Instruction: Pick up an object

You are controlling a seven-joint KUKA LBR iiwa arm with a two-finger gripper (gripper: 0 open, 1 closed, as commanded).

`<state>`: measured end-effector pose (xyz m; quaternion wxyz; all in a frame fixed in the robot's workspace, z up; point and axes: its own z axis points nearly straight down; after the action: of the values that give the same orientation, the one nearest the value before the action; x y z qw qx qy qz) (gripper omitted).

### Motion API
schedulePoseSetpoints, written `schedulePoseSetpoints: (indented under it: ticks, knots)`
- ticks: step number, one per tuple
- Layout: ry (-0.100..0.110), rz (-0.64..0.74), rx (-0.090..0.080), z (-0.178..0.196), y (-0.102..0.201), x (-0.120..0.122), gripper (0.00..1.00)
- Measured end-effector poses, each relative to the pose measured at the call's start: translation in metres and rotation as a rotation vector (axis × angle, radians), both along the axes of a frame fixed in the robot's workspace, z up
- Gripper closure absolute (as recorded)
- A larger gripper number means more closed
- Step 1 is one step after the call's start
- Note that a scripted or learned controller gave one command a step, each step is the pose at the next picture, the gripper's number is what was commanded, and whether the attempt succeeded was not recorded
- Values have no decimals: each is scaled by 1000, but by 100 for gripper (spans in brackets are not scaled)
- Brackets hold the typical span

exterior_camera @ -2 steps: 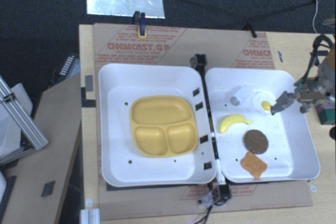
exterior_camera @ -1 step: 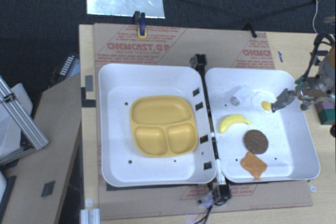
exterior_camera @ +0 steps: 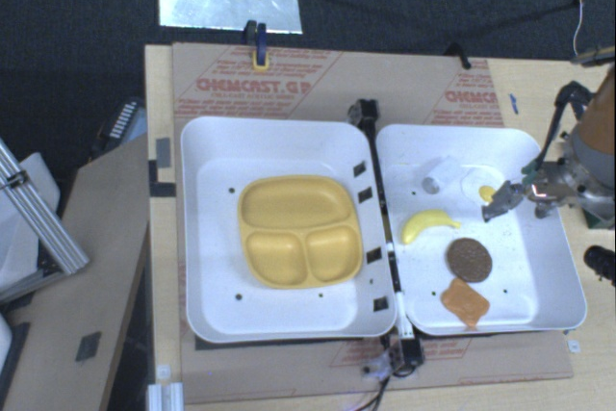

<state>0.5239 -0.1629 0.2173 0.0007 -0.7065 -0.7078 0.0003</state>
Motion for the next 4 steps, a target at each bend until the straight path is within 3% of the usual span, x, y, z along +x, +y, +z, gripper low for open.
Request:
schedulePoseSetpoints:
  ticks: [2,3,4]
  knots:
    - [1,0,1,-122,-2,7,0]
    - [-4,0,-2,-108,-3,8,100]
    - [-9,2,-3,-44,-4,6,100]
